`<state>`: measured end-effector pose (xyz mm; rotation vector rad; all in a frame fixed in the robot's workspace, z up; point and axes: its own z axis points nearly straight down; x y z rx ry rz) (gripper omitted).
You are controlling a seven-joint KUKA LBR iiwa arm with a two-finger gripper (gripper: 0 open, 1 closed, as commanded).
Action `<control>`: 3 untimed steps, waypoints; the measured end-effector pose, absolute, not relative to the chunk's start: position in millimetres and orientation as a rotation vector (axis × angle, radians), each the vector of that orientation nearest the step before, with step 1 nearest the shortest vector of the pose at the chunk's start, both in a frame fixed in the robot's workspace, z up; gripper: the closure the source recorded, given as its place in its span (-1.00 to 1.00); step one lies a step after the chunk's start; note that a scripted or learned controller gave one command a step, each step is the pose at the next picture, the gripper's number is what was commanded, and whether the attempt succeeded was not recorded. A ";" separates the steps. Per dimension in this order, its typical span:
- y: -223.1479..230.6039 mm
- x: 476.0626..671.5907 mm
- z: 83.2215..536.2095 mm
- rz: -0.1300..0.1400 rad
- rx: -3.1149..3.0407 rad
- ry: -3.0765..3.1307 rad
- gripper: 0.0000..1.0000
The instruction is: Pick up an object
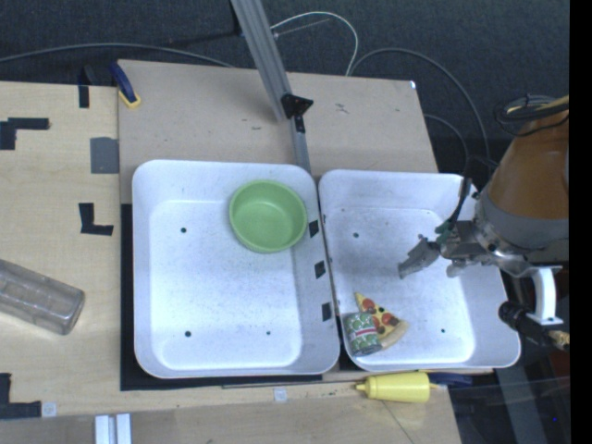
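Our hand hangs over the right bin; we cannot tell its state. We think next it must go down to the pizza slice toy.

We count 2 white bins, a left bin and a right bin, side by side and touching along their inner walls. Taking the left bin as our landmark, we see 1 green bowl inside it, toward its far right corner. To the right of the left bin, in the neighbouring bin's near corner closest to it, we count 1 pizza-slice toy and 1 small printed packet lying against it. Just outside, near the left bin's near right corner, lies 1 yellow bottle. Well to the left of the left bin we count 1 clear plastic cylinder.
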<state>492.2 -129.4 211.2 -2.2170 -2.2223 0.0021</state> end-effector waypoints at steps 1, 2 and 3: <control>-129.5 492.3 211.2 0.002 -2.218 -2.222 -1.00; -129.4 489.5 146.7 0.008 -2.216 -2.217 -1.00; -129.8 489.9 96.1 0.001 -2.224 -2.220 -1.00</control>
